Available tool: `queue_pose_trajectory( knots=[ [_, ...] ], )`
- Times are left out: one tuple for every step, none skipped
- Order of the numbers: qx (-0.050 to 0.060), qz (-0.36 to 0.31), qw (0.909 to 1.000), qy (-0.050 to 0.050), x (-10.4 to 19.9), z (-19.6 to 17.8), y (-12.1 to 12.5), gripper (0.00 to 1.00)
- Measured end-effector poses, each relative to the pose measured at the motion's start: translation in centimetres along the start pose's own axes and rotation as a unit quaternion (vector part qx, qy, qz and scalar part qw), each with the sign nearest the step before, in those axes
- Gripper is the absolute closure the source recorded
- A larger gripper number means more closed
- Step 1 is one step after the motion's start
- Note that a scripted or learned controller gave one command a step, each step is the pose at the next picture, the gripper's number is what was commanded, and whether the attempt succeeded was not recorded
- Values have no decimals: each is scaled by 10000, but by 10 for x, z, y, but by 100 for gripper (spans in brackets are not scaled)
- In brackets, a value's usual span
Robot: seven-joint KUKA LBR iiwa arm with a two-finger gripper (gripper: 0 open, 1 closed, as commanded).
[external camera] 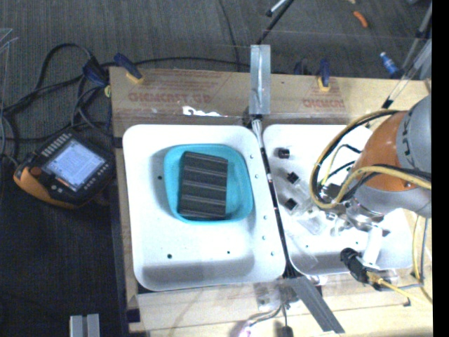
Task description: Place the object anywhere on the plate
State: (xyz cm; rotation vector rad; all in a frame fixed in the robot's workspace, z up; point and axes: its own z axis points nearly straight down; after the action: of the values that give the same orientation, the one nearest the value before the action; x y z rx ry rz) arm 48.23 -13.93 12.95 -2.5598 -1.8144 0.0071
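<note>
Wherever the scene is looked at from the top down, the wooden bench [210, 93] is mostly taken up by two white bins set side by side. The left bin [196, 272] is where the blue plate [242, 188] is parked, roughly in the middle. The right bin [316, 258] is where the arm [382, 153] is reached in, orange band and a loop of cables included.

On the plate, a dark ribbed block [203, 184] is laid flat near the centre. It's fully inside the rim, with nothing hanging over the edge as far as can be seen. So the placing part looks pretty much done tbh. What's left, judging from this, is probably just the arm being pulled clear, if anything.

The gripper [324, 221] is found low over the right bin, well apart from the block, with the bins' adjoining walls lying between the two. Nothing can be made out in its grasp. Whether it's open or closed can't be told, though, since there's too much glare and clutter around it.

A few small black bits [292, 177] are dotted along the right bin's left side, near the gripper. They're too small to be identified.
</note>
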Motion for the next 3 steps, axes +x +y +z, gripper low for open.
queue_pose_trajectory(
  knots=[
    [-18,-1291,9916,-9,-26,-95,10,0],
    [3,939,9956,1,12,-23,-4,0],
    [-15,290,9996,-8,-59,-65,21,0]
  ],
)
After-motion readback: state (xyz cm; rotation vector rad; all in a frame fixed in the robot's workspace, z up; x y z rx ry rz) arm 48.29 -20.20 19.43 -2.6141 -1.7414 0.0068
